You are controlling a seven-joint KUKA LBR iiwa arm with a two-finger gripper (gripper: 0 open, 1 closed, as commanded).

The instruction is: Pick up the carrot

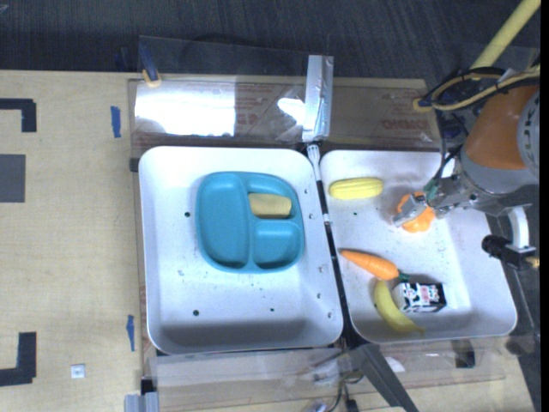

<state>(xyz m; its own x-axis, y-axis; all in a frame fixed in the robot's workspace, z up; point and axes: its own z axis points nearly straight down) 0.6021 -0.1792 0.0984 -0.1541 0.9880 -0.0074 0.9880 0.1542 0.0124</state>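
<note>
The carrot (pixel 370 263) is orange and tapered. It lies flat in the right bin (pixel 480 316), near the bin's left wall, pointing left. The gripper (pixel 432 199) hangs over the upper right part of that bin, up and to the right of the carrot and well apart from it. Directly at the gripper's tip sits a small orange object (pixel 418 220); whether the two touch is unclear. The arm's orange band (pixel 504 136) is at the right edge.
A yellow oblong item (pixel 356 188) lies at the right bin's top left. A banana (pixel 390 309) and a black-and-white carton (pixel 420 296) sit just below the carrot. The left bin (pixel 171 299) holds a blue divided plate (pixel 236 226) with a yellow piece (pixel 270 205).
</note>
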